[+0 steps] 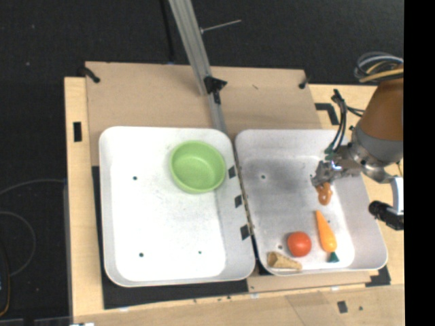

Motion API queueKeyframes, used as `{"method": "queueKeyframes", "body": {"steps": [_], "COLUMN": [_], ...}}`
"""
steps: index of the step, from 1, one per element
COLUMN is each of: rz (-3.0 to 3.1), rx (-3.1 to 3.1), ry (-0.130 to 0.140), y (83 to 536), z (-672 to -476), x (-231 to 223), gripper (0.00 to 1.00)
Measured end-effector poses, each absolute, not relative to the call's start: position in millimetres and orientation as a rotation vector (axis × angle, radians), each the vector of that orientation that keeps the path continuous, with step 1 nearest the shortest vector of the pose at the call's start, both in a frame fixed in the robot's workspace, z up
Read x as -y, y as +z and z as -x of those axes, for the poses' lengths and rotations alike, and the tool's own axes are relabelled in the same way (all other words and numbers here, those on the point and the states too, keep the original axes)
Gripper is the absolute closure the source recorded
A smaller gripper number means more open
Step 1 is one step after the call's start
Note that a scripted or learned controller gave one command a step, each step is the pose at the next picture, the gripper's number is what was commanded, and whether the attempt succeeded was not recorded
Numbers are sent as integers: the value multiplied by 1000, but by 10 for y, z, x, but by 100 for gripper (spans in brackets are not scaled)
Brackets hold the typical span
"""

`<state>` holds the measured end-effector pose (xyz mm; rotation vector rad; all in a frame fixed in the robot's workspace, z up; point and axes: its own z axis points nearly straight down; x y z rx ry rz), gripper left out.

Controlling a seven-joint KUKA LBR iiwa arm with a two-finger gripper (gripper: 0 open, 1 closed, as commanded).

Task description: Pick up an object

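Two white bins sit side by side in your camera view, and your gripper (325,179) hangs over the right bin (285,155), near its far right side, with the grey arm (380,124) and its orange band reaching in from the right. Directly under the fingertips you can see a small orange-brown object (325,195), close against the gripper; whether it is pinched between the fingers or merely lying in the bin below them cannot be told, and you cannot tell whether the jaws are apart or together. Just nearer the camera than the jaws lies an orange carrot (326,233) with a green tip, pointing away from them. Nearer still and to their left rests a red tomato (298,244), with a tan wedge (284,261) beside it at the bin's front wall. Well off to the left of the jaws, in the left bin (136,250), stands a green bowl (198,167), upright.
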<state>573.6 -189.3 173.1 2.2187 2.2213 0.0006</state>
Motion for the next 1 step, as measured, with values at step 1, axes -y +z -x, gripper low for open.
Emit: {"method": "queueKeyframes", "body": {"steps": [1], "rz": [-2217], "rx": [-2222], "ry": [0], "y": [2301], "z": [-5779], "x": [1979], "gripper": [100]}}
